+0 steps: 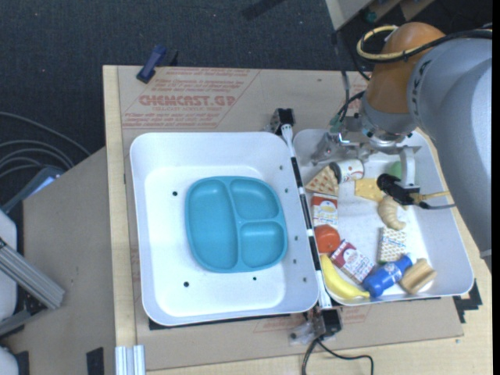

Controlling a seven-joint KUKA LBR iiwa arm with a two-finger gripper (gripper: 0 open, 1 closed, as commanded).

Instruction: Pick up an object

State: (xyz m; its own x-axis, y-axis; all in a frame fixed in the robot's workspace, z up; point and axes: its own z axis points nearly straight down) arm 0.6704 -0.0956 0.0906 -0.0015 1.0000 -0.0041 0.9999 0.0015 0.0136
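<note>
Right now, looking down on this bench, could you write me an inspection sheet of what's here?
Surface: brown bench board with red print, bearing two white bins side by side.
Job's things: right bin holds a banana, tomato, croissant, cheese wedge, pizza slice, blue bottle, bread roll and small packets.
Clutter: left bin holds a blue divided plate; a blue clip lies at the board's far edge.
Grippers: gripper is low over the right bin's far end; finger state cannot be told.
Cables: cables loop on the floor at left; a yellow one circles the wrist.
Surroundings: dark carpet.
</note>
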